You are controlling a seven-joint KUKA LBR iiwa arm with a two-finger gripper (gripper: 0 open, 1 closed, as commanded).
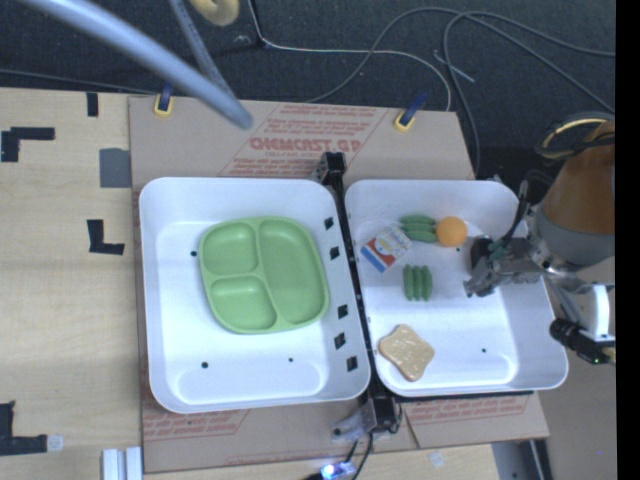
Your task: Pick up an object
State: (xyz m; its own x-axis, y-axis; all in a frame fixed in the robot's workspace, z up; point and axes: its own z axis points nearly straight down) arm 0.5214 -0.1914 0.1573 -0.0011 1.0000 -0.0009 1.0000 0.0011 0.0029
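The right bin [500, 358] holds several small items. A white, red and blue packet [385, 250] lies near its left wall. Beside it are a green vegetable [418, 228] and an orange ball [452, 231]. A second green piece [417, 282] lies a little lower, and a tan slice of toast [405, 352] sits near the front. My gripper [478, 273] hangs low over the right part of this bin, just right of and below the orange ball, with nothing seen in it. The arm [580, 208] reaches in from the right.
The left bin [170, 348] holds a green divided plate [264, 274]. A black divider [345, 268] runs between the bins. Cables trail over the dark floor behind, and a grey pole [120, 30] slants across the top left.
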